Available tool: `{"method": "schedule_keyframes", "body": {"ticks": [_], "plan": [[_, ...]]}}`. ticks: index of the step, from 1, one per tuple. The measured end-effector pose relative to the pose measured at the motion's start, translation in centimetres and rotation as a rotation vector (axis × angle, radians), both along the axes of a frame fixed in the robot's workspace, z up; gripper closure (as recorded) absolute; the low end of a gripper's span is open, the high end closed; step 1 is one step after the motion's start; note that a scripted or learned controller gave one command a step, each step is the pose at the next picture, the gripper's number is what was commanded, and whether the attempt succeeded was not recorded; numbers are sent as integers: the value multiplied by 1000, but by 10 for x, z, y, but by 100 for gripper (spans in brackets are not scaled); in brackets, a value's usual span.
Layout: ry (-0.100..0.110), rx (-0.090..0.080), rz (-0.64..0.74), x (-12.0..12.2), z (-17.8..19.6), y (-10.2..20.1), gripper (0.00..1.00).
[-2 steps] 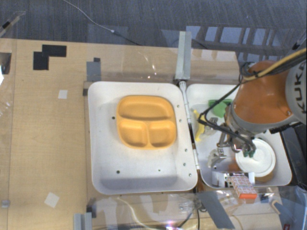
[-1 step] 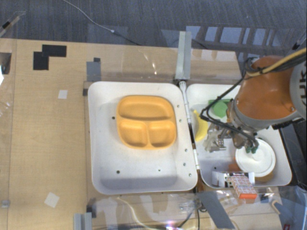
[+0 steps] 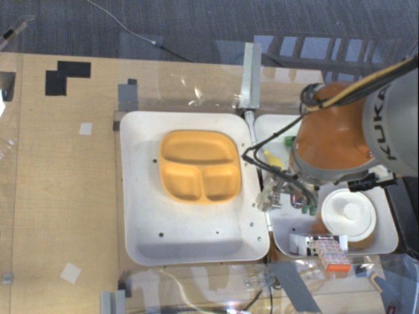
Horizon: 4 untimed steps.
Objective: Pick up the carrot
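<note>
Grey-and-orange arm overhangs the right bin (end effector state unclear) on a wooden bench.

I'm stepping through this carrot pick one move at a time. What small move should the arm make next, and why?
Probably a short lift straight up. The arm hangs low over the right bin, covering most of it, and no carrot can be made out beneath. Only a white cup and a small box are plain. Rising would uncover the bin before any grasp.
</note>
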State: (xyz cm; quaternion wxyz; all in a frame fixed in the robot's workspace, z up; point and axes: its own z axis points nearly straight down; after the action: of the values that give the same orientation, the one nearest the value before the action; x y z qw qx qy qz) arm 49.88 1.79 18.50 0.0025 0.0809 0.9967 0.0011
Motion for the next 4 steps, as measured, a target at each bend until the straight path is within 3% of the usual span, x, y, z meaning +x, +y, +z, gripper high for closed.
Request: {"method": "schedule_keyframes", "body": {"ticks": [1,2,3,4], "plan": [[-16,-5,87,-9,166,-61,100],[0,0,216,-4,107,19,100],[6,0,-167,2,-2,45,100],[-12,3,-390,1,174,-16,100]]}}
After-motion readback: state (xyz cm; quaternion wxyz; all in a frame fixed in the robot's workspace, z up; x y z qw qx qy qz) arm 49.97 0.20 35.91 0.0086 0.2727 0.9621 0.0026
